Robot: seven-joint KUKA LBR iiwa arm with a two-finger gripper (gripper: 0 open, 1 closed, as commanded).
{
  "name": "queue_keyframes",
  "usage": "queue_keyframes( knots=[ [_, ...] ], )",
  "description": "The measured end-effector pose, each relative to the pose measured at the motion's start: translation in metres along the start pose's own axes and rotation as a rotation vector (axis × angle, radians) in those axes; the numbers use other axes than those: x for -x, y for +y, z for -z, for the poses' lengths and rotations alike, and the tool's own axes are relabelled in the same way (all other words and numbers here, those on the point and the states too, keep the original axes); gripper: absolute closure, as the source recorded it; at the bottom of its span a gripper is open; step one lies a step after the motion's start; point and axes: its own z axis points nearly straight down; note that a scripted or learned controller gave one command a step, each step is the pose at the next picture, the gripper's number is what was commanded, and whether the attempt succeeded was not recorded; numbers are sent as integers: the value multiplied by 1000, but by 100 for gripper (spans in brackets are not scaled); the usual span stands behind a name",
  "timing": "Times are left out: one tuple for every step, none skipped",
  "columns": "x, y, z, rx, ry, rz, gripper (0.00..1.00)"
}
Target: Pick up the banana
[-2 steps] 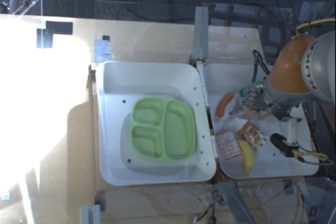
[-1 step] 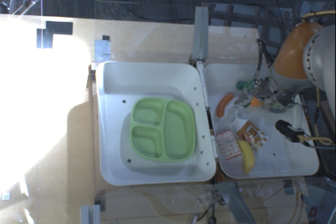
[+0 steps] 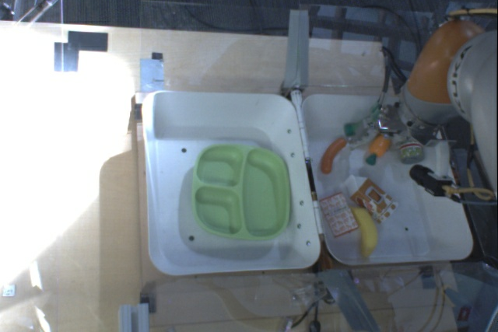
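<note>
**Pale bench (image 3: 218, 66), two white bins, banana (image 3: 366, 232) lying loose**

Pale wood runs under both bins, with dark carpet and trailing cables beyond the far edge. The left bin (image 3: 156, 167) holds a green divided tray (image 3: 241, 192), well apart from the gripper (image 3: 379, 130). The grey arm (image 3: 467, 82) reaches in over the right bin (image 3: 459, 245), and the gripper hangs over that bin's far half; whether it is open or closed I cannot tell from where I stand. A small orange piece (image 3: 379, 145) sits just beside the gripper on its near side; a longer orange thing (image 3: 333, 154) lies to the gripper's left, close to the wall between the bins; a small round tin (image 3: 410, 150) sits to its right. The banana is well apart from the gripper, down toward the bin's near edge, yellow and lying flat. A red-printed card (image 3: 336, 214) lies just beside the banana, and an orange-printed packet (image 3: 373, 198) is at the banana's end nearer the gripper.
</note>
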Motion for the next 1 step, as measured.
queue_keyframes(
  knots=[
    [0,1,12,3,-1,4,100]
  ],
)
